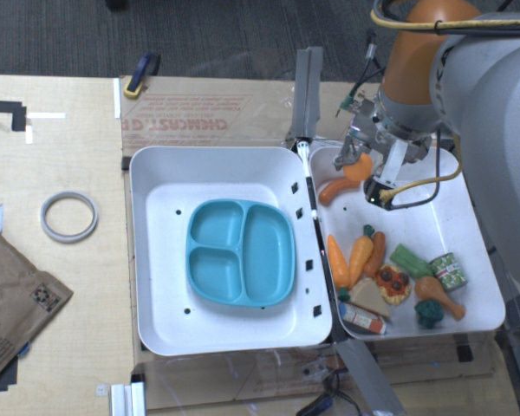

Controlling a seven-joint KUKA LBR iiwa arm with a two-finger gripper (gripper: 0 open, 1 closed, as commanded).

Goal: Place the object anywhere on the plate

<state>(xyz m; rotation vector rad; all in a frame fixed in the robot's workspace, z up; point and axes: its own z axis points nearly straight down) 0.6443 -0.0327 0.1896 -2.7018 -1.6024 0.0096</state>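
At the lower edge, nearest to the camera, a flat red and white packet (361, 318) is seen against the front wall of the right bin (481, 232), beside a pale cracker-like piece (370, 297) and a small round pizza toy (393, 285) with a bumpy top. Two smooth orange carrots (338, 262) (359, 256) and a reddish sausage shape (376, 252) are laid close together near the wall between the bins. To the right, a green block (411, 260), a small can with a green label (449, 271), a brown drumstick (438, 295) and a dark green knobbly piece (429, 315) are crowded in the front right corner. The middle of this bin's floor is left bare. The left bin (156, 232) is made of glossy white plastic with rounded corners, and the turquoise plate (242, 252), smooth and divided into three compartments, is placed in its centre with open white floor on every side. The gripper (360, 156) is seen at the back left of the right bin, below the orange band of the grey arm (420, 42). An orange curved object (344, 179), with the look of soft plastic, is found just under the gripper, well apart from the plate; whether it is held between the fingers cannot be told, and their state cannot be told either. On the wooden bench (52, 146) a grey tape ring (68, 216) and brown cardboard (13, 293) are lying.
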